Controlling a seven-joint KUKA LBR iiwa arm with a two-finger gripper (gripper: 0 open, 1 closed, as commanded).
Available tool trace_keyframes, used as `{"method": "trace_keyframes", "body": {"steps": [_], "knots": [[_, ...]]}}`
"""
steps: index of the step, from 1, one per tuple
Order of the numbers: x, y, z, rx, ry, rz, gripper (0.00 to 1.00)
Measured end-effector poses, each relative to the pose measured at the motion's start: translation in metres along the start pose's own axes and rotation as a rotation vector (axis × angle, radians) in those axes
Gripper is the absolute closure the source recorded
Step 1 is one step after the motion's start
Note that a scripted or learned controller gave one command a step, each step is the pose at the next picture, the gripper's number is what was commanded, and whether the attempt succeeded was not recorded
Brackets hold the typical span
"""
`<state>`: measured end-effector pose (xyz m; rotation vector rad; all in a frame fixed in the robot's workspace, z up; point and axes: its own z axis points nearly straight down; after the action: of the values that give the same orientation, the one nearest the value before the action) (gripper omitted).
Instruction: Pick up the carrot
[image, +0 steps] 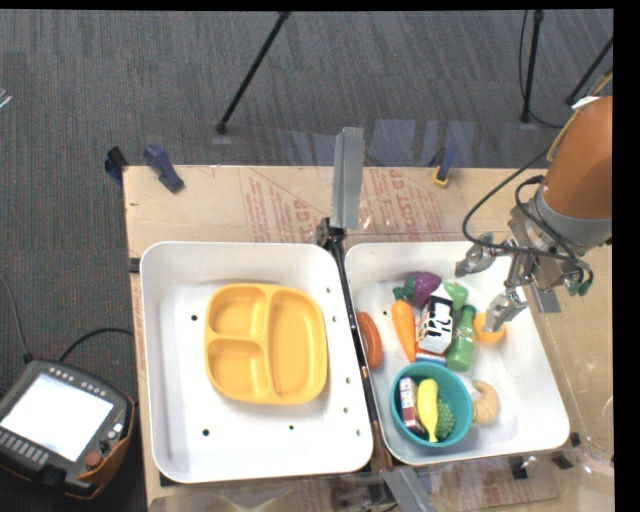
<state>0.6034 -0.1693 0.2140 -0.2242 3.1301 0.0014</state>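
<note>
Carrot (403, 329) lies untouched in the right bin (530, 400) beside the milk carton (436, 324); gripper (520, 290) hovers nearby, fingers spread, holding nothing.

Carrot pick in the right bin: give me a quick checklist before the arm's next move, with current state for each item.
1. Carrot visible in right bin: ok.
2. Gripper over the carrot: not ok, it hangs to the carrot's right, near the green bottle.
3. Carrot free of neighbours: not ok, milk carton sits right beside it.
4. Carrot between fingers: not ok.
5. Finger opening: cannot tell.
</note>
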Motion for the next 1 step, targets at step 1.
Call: {"method": "trace_keyframes", "body": {"steps": [1], "knots": [[0.0114, 0.0710, 0.1122, -0.001, 0.002, -0.056, 0.00]]}}
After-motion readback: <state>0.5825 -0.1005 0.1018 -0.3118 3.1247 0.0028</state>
